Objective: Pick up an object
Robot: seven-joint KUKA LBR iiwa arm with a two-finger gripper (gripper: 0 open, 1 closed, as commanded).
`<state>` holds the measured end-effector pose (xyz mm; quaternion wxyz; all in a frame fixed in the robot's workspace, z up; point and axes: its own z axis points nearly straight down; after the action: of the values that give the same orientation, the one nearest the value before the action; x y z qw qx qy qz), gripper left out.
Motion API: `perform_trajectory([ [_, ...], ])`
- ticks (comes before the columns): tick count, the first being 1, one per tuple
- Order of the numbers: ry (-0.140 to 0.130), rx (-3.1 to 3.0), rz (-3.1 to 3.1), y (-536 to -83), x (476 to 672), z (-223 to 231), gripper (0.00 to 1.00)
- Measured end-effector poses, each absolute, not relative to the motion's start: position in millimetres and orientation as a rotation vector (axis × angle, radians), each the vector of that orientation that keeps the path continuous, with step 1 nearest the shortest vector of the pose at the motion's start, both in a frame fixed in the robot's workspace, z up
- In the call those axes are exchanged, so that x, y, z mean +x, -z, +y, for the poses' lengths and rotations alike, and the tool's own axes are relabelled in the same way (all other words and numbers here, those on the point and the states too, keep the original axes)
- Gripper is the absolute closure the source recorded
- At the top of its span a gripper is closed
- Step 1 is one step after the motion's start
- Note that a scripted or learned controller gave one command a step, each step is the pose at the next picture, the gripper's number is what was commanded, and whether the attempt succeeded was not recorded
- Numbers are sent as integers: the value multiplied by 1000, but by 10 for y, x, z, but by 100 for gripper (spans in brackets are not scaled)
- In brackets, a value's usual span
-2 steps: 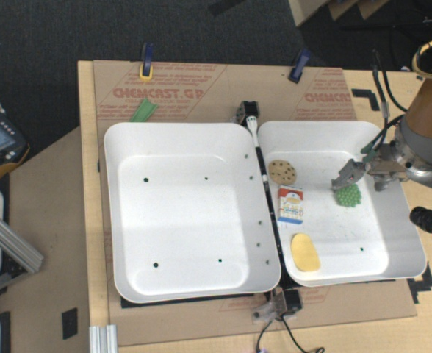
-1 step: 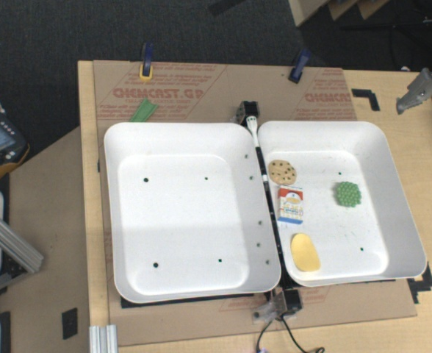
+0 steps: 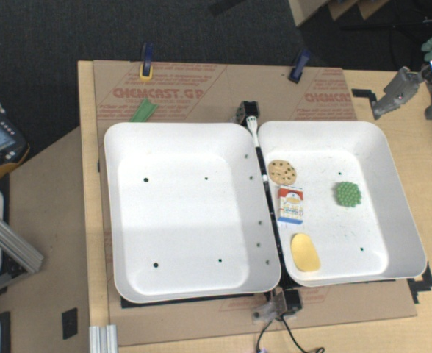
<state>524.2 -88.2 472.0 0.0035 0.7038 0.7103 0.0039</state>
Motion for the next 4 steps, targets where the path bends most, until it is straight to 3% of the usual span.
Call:
perform_trajectory([
  [1,2,2213,2237,-4485,4998,22,0],
  [2,7,2217,2234,-4036,4793,653,0],
  [3,-2,2220,2221,-4169,4813,615,100],
  [4,10,2227,2223,-3611,4787,582,100],
])
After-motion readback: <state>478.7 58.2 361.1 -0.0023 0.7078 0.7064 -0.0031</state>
